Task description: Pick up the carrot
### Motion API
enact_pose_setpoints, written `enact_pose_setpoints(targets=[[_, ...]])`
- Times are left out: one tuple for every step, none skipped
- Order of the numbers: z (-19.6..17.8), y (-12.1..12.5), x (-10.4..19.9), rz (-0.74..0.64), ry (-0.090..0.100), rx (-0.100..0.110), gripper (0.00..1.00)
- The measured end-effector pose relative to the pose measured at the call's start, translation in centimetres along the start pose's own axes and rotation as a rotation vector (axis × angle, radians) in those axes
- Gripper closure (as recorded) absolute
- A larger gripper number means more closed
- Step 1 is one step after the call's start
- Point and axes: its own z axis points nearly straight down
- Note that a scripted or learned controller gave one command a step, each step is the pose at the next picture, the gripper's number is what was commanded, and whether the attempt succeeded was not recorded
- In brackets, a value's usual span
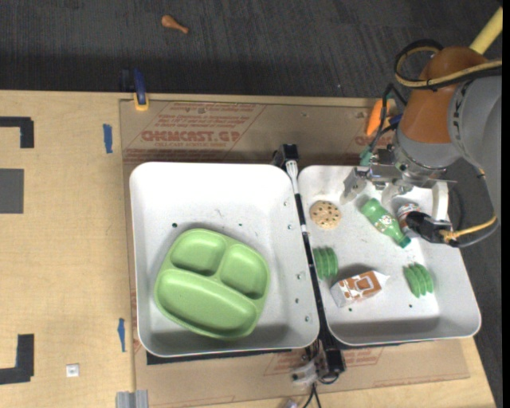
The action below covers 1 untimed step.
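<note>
Camera view: you've got two white bins side by side on the cardboard-covered surface (72,239), split by a black divider strip. The left bin (151,191) carries a green divided plate (213,279), sitting near-centre and tilted a little, with two small wells on its far side and one long well on its near side. The right bin (454,315) carries the loose items. A round speckled cookie (324,213) is in the far-left part. A green bottle (382,221) lies on its side, slanted, at far centre. One green ridged piece (325,261) sits by the left wall, and a second green ridged piece (418,279) is towards the right. A small brown-and-white carton (358,287) lies between those two, nearer you.

The arm (446,103) comes in from the right, grey with the orange band up top and cables looping round it. The pincer (381,185) hangs over the far part of the right bin, just above the far end of the bottle and to the right of the cookie. You can't tell its state from this angle, as the metal parts blur into the bin wall.

What reads as the carrot (174,24) is a small orange tapered piece on the dark floor beyond the far edge of the surface, up at far left and well apart from both bins and the pincer. It is too small to be sure. Another orange bit (372,119) sits by the far edge of the right bin beside the arm, and you can't tell what it is
</note>
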Motion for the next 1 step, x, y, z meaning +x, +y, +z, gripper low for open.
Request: enact_pose_setpoints(targets=[[-3.24, -5.49, 6.58, -0.007, 0.001, 0.004, 0.00]])
